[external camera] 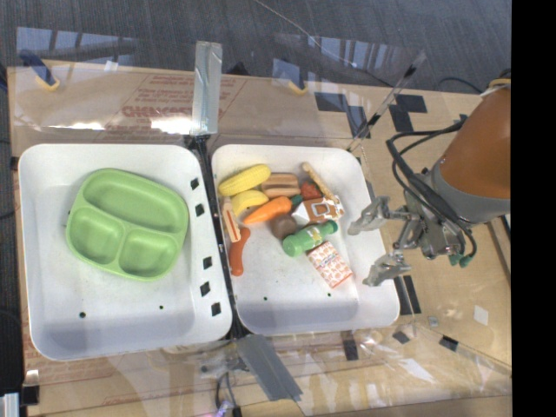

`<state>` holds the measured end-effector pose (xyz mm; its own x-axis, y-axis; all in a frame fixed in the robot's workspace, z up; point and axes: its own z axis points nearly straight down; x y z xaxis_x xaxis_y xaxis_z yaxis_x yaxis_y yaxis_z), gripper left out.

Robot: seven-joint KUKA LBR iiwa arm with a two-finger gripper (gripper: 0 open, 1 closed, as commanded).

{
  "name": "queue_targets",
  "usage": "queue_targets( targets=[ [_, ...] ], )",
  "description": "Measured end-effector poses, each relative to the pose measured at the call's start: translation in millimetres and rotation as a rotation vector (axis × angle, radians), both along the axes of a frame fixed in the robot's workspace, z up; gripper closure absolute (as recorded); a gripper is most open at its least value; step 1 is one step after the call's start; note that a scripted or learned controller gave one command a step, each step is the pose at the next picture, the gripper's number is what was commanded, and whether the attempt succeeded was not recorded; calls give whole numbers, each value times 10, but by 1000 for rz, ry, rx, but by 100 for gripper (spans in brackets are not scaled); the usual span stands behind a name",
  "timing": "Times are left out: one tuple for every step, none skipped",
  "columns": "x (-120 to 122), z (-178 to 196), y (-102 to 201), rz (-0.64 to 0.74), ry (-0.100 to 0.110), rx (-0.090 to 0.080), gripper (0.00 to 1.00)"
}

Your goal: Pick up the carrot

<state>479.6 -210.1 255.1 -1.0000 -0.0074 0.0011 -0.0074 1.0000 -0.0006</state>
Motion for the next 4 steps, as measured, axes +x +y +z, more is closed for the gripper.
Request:
queue_targets(
  targets=[
    [335,539,-3,-316,-6,-1,0],
    [348,-766,5,-531,7,1,0],
    [575,174,-4,-862,-6,0,0],
    [706,-1368,14,-1060,6,-2,0]
  ],
)
